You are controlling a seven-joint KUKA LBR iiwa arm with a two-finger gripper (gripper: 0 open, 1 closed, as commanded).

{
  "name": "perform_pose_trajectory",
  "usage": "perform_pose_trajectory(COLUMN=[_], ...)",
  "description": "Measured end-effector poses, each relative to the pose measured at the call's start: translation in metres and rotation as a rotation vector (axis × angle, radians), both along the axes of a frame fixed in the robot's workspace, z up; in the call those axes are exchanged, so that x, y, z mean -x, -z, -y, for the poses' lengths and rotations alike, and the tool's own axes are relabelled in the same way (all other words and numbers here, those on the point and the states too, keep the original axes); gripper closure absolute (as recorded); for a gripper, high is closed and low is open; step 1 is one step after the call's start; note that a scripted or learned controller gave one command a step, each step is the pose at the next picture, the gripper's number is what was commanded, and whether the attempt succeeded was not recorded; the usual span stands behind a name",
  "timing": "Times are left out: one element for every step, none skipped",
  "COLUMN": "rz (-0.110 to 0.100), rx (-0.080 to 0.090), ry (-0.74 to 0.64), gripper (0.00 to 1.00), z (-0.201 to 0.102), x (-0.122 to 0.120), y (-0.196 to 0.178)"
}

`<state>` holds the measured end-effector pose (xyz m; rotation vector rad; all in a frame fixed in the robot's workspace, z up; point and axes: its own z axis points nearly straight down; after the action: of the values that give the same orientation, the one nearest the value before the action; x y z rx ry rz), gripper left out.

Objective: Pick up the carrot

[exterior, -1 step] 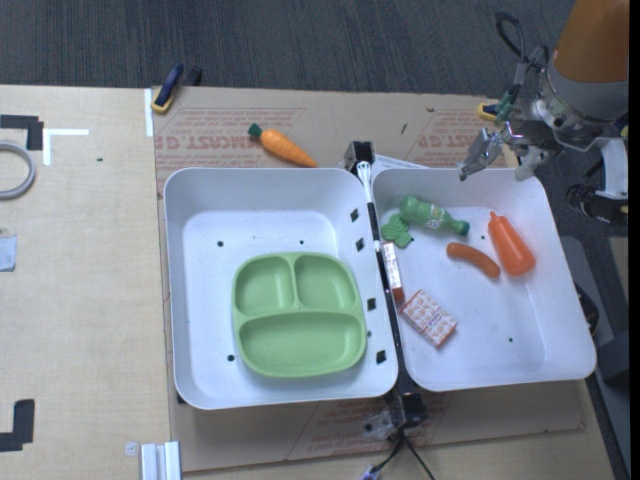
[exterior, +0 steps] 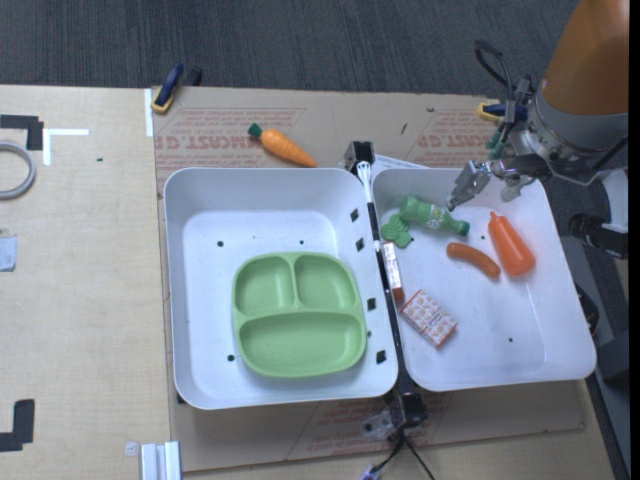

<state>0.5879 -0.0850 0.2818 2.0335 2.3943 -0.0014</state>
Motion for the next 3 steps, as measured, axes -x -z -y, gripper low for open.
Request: perform_pose_trajectory(rz=[0.001,0.001,0.001], rx=[0.001,0.001,0.001], ry=[0.0,0.001,0.001], gripper=[1.0,0.0,0.0], z=[0.0003,0.0003,0.0003], x=[-0.0007,-0.0007,-0.0007], y=[-0.0094,-0.0095,-0.0095])
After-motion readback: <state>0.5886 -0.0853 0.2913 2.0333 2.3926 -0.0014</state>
